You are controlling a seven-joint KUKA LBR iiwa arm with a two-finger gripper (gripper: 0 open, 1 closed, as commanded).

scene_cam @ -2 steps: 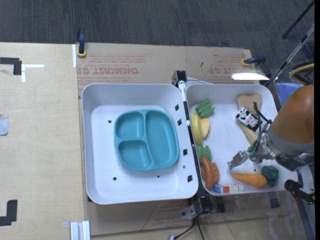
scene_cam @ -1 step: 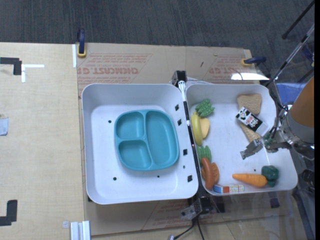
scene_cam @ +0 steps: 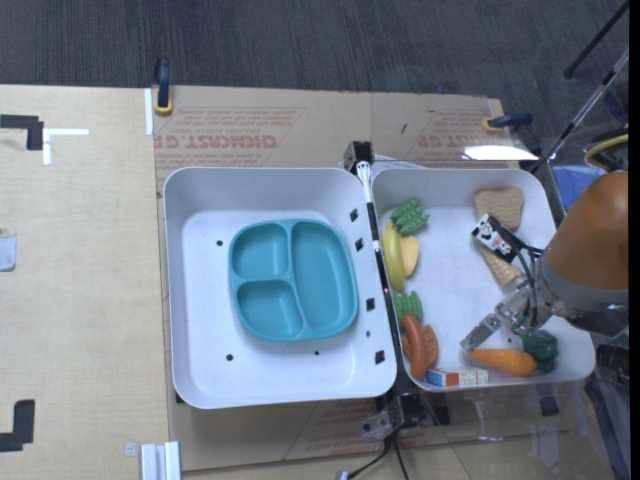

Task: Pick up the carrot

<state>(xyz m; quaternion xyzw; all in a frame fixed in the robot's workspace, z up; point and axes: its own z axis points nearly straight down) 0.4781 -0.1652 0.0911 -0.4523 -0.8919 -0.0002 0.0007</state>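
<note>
Left bin (scene_cam: 190,298): holds one teal divided plate (scene_cam: 293,279) with three compartments, lying flat near the middle.

Right bin (scene_cam: 450,298): holds the loose items listed below.
- Carrot (scene_cam: 505,361): orange, lying on its side near the front right corner, its green leafy top (scene_cam: 541,346) pointing right.
- Second orange vegetable (scene_cam: 420,340): by the bin's left wall, near the front, green top pointing toward the back.
- Banana (scene_cam: 397,256): yellow, along the left wall, with a green leafy piece (scene_cam: 409,216) just behind it.
- Slice of bread (scene_cam: 499,206): in the back right corner.
- Small black-and-white carton (scene_cam: 495,237): just in front of the bread.
- Small white box (scene_cam: 457,376) with red and blue ends: against the front wall, just beside the carrot's tip.

Arm (scene_cam: 598,243): reaches in from the right, over the right bin.
Gripper (scene_cam: 497,324): directly above the carrot, close to it. Fingers: state cannot be made out; nothing visibly between them.
</note>
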